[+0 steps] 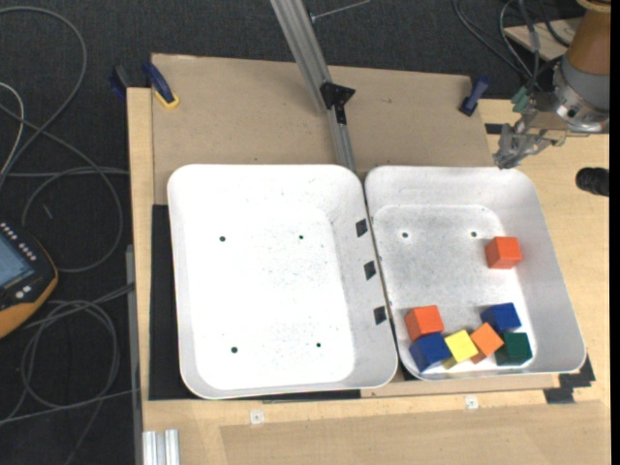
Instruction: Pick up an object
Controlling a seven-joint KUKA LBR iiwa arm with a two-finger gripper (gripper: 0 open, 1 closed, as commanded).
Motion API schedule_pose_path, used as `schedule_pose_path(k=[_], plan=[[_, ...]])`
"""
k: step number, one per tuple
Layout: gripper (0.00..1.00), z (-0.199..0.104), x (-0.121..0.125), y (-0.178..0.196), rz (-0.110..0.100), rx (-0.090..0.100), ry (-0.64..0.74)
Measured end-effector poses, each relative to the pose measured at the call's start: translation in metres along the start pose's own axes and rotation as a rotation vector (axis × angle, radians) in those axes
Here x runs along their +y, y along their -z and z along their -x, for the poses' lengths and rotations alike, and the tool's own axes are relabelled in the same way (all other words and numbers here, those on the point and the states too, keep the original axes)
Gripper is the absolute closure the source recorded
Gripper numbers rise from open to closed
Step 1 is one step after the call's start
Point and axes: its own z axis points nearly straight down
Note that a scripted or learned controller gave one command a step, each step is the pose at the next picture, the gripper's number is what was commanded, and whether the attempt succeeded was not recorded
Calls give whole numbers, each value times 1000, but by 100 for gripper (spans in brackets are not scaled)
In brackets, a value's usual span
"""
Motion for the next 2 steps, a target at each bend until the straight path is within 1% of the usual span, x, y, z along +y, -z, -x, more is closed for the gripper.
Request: schedule_pose_path(k=[1, 2], plan=[[100, 0, 2, 56, 0, 0, 0], [100, -51, 4, 51, -9, 5, 4]])
